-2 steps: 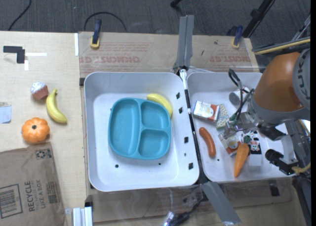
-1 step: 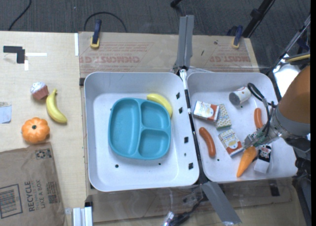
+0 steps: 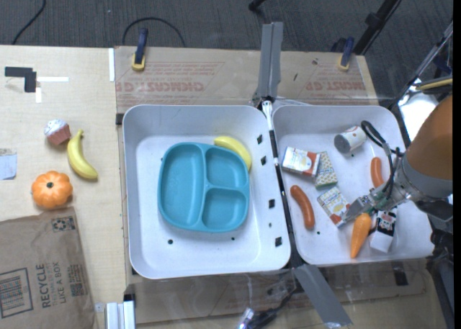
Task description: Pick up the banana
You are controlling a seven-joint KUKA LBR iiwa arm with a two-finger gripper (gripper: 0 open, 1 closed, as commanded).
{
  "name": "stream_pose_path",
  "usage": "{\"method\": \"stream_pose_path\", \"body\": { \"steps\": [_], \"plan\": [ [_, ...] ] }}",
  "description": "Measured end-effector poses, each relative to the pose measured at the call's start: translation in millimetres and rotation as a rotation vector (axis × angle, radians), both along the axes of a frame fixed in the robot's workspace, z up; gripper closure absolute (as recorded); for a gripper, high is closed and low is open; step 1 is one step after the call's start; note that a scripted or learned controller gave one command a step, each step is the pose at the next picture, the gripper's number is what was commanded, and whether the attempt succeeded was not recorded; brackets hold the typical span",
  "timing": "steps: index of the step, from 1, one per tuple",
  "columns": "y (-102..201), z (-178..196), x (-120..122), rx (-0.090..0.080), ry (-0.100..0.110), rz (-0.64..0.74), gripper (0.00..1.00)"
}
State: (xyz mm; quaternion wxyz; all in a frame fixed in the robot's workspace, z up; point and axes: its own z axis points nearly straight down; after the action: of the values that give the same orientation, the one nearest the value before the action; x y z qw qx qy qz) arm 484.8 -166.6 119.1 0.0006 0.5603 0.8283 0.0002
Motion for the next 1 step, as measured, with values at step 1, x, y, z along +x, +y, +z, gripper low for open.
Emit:
{"method": "stream_pose_path", "body": {
  "steps": [1],
  "plan": [
    [-25.1, 35.6, -6.0, -0.001, -0.002, 0.513, 0.00]
  ]
}}
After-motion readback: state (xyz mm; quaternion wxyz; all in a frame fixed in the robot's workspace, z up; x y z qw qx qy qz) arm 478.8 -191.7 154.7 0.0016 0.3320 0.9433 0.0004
